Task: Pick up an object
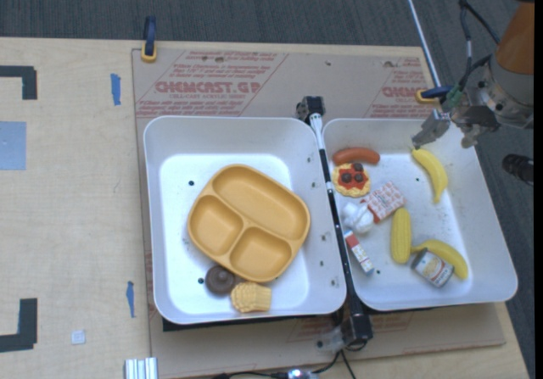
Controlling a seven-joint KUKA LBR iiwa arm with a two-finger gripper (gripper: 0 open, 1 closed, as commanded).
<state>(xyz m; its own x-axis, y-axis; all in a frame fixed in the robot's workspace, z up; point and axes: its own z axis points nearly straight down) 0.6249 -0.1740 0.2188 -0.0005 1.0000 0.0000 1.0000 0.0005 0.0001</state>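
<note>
My gripper (pixel 445 136) hangs over the far edge of the right bin (pixel 492 233), open, with nothing between its fingers. Just below it lies a yellow banana (pixel 431 172). Further into that bin are a red sausage (pixel 356 154), a toy pizza slice (pixel 352 179), a red-and-white packet (pixel 387 199), a white lump (pixel 356 218), a small bottle (pixel 359 253), a corn cob (pixel 400 236), a second banana (pixel 450 255) and a small jar (pixel 430 269).
The left bin (pixel 161 157) holds a yellow divided plate (pixel 248 222), a brown round piece (pixel 220 281) and a pale yellow ridged piece (pixel 251 297). A black clamp (pixel 311 106) sits at the far end of the wall between the bins. Cables trail by the arm.
</note>
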